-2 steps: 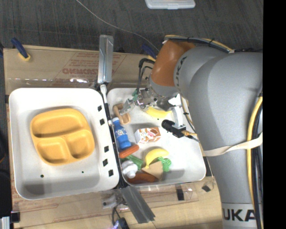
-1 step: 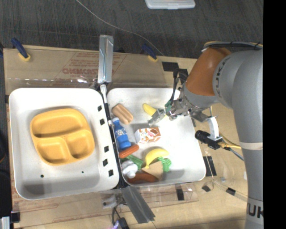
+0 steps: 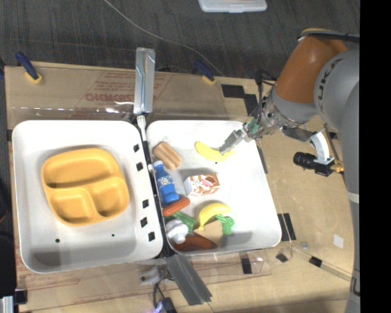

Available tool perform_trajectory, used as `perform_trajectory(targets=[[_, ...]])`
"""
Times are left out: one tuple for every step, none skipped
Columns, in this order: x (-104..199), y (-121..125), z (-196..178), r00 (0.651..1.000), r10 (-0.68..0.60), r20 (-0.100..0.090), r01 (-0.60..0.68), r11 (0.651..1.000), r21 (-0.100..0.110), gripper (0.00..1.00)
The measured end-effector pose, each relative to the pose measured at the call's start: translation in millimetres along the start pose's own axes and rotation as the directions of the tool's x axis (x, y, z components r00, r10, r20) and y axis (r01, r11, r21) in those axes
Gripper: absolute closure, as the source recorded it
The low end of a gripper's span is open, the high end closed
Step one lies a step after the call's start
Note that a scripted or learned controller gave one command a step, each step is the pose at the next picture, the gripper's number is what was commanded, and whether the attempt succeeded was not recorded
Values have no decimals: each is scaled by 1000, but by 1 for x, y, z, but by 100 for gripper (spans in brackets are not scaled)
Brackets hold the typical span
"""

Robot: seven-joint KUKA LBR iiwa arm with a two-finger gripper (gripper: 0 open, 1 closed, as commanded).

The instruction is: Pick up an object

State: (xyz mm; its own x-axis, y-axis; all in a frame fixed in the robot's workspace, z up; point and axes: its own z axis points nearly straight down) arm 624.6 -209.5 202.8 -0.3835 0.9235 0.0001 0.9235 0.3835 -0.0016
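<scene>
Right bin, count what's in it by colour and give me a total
Right bin:
Yellow: 2, a banana and a second banana
Blue: 1, bottle
Tan: 1, bread roll
White-and-brown: 1, carton
Total told apart: 5; the front pile is too jumbled to count.

The gripper [image 3: 234,140] is too small and blurred to tell how its fingers stand, or whether they touch the banana [image 3: 211,151]. The arm [image 3: 317,73] is cut off at the right. A white tray [image 3: 232,5] is cropped by the far edge. In the near pile, a brown item [image 3: 195,243] lies partly hidden.
</scene>
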Motion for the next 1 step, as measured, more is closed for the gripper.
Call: perform_trajectory(targets=[[1,35,96,869,495,-2,-495,869,7,0]])
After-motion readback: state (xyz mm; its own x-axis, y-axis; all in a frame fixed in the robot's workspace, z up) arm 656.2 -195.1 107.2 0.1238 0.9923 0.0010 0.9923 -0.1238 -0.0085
